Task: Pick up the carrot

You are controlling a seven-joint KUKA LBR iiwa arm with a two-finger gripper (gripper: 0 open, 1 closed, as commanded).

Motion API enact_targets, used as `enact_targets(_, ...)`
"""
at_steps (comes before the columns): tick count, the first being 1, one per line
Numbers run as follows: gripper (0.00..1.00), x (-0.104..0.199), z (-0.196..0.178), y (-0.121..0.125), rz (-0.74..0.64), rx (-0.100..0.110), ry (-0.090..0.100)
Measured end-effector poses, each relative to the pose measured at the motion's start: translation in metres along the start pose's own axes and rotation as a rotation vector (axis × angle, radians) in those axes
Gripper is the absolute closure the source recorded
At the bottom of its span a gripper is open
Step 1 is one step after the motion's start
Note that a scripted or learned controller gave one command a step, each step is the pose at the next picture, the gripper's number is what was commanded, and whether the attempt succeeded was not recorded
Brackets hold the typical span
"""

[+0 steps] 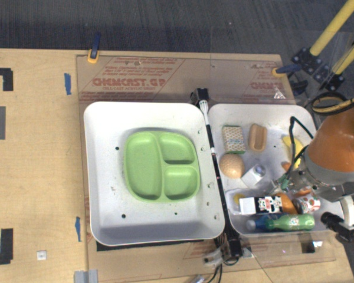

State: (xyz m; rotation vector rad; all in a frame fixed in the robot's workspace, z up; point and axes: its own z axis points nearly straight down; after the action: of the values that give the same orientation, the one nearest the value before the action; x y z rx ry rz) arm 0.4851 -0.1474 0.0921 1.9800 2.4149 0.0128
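The carrot appears as a small orange piece in the front part of the right bin, partly covered by the gripper. My gripper hangs low over that spot, right above and touching or nearly touching the carrot. The grey arm with its orange band comes in from the right and hides the gripper's far side. Clutter lies close on every side of the carrot.
Also in the right bin are a tan loaf, a patterned block, a beige ball, a green bottle, a printed packet and a yellow piece. The left bin holds a green divided plate.
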Motion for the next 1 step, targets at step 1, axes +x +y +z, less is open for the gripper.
enact_targets(1,1.0,-0.0007,-0.0102,0.0022,0.003,-0.007,-0.004)
